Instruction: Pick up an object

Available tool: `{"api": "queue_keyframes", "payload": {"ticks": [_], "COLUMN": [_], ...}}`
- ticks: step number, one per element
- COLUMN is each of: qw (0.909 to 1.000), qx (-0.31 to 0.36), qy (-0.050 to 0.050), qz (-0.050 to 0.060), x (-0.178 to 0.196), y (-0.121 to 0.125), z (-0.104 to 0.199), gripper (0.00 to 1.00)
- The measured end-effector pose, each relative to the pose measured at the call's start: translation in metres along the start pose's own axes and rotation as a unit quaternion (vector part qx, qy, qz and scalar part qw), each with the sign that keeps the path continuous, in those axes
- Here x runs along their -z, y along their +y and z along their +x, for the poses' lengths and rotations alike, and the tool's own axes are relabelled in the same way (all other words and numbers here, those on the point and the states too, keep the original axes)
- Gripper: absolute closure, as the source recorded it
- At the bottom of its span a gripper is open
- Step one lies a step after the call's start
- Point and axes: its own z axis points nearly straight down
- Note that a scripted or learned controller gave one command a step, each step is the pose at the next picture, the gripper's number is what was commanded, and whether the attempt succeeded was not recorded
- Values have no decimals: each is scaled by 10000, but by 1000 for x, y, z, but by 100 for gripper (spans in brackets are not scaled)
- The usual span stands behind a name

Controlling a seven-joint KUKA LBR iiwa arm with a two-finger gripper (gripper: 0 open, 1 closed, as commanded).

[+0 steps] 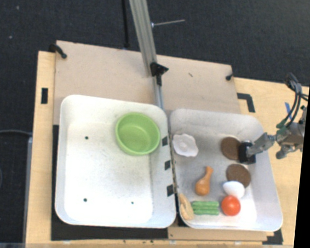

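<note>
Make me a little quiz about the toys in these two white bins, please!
1. True or false: the round light-green plastic bowl sits in the left white bin.
2. Which lies nearest the round red tomato-like ball? A) white egg-shaped toy B) orange gourd-shaped toy C) green bowl
3. Fill in: the flat green pea-pod toy lies in the ____ bin.

Key: 1 true; 2 A; 3 right.
</note>
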Motion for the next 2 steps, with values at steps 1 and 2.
{"api": "queue_keyframes", "payload": {"ticks": [1,2], "qw": [10000,10000], "qx": [-2,-20], "qy": [1,2], "qz": [-2,32], "x": [0,-61], "y": [0,-4], "z": [0,-7], "gripper": [0,0]}}
